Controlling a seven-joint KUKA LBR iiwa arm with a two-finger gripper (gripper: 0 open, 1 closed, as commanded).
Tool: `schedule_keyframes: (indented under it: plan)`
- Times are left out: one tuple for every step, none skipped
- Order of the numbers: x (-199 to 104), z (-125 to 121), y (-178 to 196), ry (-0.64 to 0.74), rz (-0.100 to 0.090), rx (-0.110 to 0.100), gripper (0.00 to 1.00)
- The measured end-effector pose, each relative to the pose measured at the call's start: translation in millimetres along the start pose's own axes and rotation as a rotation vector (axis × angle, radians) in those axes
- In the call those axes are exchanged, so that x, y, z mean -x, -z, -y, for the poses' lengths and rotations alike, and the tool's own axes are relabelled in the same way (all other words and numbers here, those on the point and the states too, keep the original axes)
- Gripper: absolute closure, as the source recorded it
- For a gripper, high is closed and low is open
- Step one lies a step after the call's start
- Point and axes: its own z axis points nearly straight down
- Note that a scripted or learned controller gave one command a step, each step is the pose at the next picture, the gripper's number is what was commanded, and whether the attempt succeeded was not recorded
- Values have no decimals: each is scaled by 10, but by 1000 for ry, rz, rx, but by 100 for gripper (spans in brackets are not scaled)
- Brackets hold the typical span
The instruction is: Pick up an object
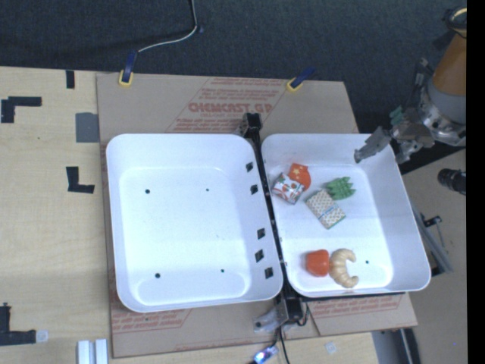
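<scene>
The right bin [394, 203] holds several small items: a red and white piece [292, 183], a green leafy piece [341, 187], a patterned beige block [326, 208], a red tomato-like piece [317, 262] and a tan croissant [343, 267]. My gripper [377, 145] hangs over the bin's far right corner, up and to the right of the green piece, with nothing visible between its fingers. The orange band [458, 67] sits above the wrist at the right edge.
The left bin [121, 203] lies beside the right one, joined by a black-clipped divider [261, 203]. Both rest on a cardboard sheet [220, 105] held by blue and yellow clamps. A cable [189, 21] runs across the dark floor at the back.
</scene>
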Motion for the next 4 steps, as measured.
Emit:
schedule_keyframes:
  plan:
    - [-298, 278, -967, 0, -4, -9, 0]
    - [105, -137, -829, 0, 2, 4, 0]
    - [-219, -453, -1560, 3, 1, 2, 0]
    - [97, -529, -1043, -1, 1, 3, 0]
